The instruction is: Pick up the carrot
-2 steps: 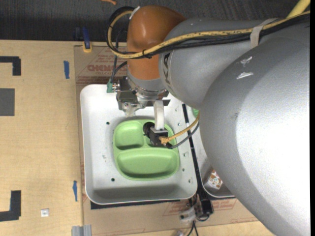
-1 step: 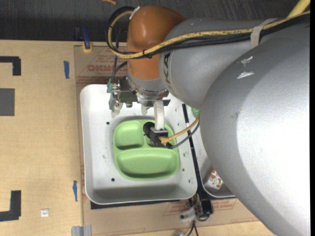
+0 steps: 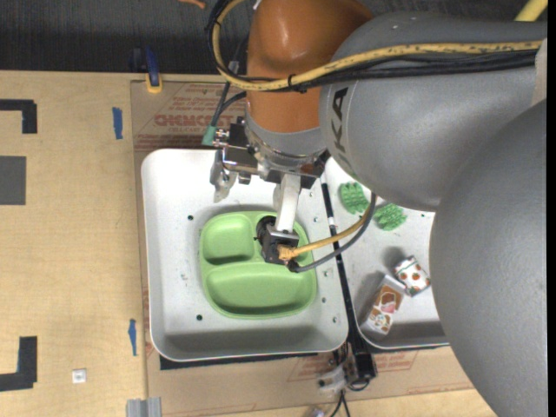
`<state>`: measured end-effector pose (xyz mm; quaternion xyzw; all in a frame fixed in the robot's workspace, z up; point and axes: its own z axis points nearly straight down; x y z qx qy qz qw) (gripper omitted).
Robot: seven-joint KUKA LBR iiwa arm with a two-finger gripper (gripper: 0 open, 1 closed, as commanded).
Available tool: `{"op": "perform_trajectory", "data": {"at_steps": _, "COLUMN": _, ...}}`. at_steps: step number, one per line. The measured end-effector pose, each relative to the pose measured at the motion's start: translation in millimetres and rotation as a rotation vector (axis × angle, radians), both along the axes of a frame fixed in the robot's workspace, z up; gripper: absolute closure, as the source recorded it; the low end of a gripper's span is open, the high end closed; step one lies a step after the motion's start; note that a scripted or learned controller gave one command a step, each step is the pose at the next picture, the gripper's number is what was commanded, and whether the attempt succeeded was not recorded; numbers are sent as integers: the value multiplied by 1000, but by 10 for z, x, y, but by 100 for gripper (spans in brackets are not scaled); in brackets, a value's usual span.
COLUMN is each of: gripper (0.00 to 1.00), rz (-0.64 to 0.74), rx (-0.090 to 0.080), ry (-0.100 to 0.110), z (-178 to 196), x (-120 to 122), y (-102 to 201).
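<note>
Your end effector [image 3: 224, 179] hangs over the left bin [image 3: 165, 233], close by the edge of the green divided tray [image 3: 252, 289] lying in it. You cannot tell whether it is spread or pressed together, nor where the carrot lies.

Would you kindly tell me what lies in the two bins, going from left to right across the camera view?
Green divided plate → ridged green piece → white cup with red spots. The second green piece and the small carton overlap sideways, so they are left out.
</note>
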<state>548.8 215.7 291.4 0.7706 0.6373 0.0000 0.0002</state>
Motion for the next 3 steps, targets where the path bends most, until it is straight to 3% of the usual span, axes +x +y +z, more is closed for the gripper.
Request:
{"op": "perform_trajectory", "data": {"at_steps": 1, "gripper": 0, "rz": 67, "rx": 0, "ry": 0, "z": 665, "x": -189, "y": -622}}
{"op": "perform_trajectory", "data": {"at_steps": 2, "gripper": 0, "rz": 143, "rx": 0, "ry": 3, "z": 594, "x": -695, "y": -1179}}
{"op": "perform_trajectory", "data": {"at_steps": 3, "gripper": 0, "rz": 199, "rx": 0, "ry": 1, "z": -1108, "x": -699, "y": -800}}
